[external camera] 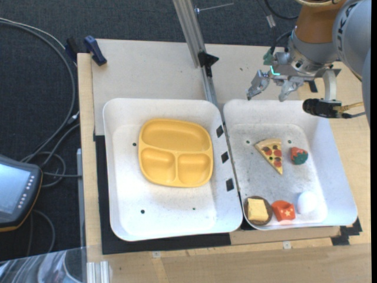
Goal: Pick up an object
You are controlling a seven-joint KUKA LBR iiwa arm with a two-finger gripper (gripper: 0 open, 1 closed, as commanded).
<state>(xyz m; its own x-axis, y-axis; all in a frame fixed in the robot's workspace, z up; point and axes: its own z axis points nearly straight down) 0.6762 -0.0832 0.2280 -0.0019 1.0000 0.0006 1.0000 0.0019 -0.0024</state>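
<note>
Overhead, reaching in from the right: grey arm point(347, 16) with orange band, jaws point(273, 87) hanging above the far rim of the right bin point(330, 152), fingers point(257, 86) spread apart with nothing between them. Below, scattered across the right bin: pizza slice point(270, 154) near the middle, point aimed toward the near edge; just to its right, a small red piece with a green end point(299, 155), possibly a strawberry, too small to tell for sure. Along the near edge of the same bin, in a row: yellow block on a brown round base point(257, 210) at the left corner, red-orange lump point(283, 210) just beside it, white ball point(307, 203) a little further right. All five well apart from the jaws, none touched. In the left bin point(118, 205): yellow divided plate point(175, 152), one long compartment on the far side, two smaller ones on the near side, lying flat near the bin's centre. Between the two bins, a slanted metal rail point(191, 22) running up out of the top of the view. On the bench point(147, 69) at the far left corner, a small blue clip point(95, 49). Off the bench to the left, black cables point(35, 40) and a handheld control pendant point(15, 193) on dark carpet.
</note>
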